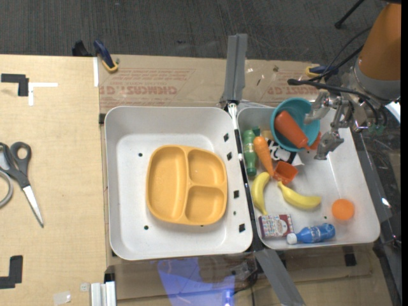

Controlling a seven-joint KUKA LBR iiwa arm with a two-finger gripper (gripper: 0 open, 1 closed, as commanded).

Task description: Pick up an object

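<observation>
Two white bins (127,234) on wooden bench (51,171)

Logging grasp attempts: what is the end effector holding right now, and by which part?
It cannot be told. The end effector sits beside the teal cup in the right bin, but no grip shows.

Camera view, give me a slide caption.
Gripper over the right bin of toys; yellow divided plate in the left bin.
</observation>
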